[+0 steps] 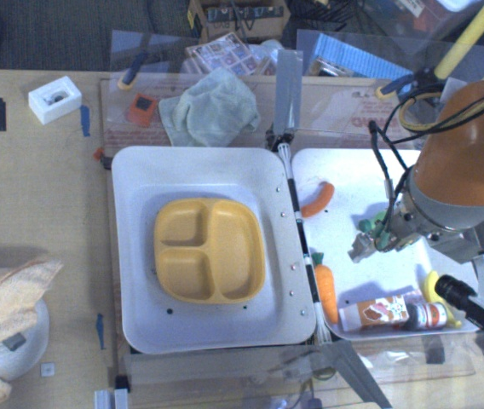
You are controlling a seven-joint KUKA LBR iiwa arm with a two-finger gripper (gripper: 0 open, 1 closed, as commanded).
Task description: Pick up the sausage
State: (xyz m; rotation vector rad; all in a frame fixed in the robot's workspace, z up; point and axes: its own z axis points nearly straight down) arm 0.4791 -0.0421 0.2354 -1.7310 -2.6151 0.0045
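Sausage (317, 199) lies at the right bin's (353, 162) ten o'clock corner, near the divider. Gripper (364, 245) hovers at its four o'clock, well apart; whether it is open, I cannot tell. Carrot (325, 293) and bottle (394, 313) sit toward six o'clock.

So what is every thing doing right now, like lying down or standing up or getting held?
sausage: lying loose in the right bin, near its left wall.
carrot: lying flat along the same wall, lower down.
bottle: on its side by the bin's near edge.
yellow plate: right way up in the left bin.
gripper: over the right bin, apart from the sausage.
green cloth: crumpled behind the bins.
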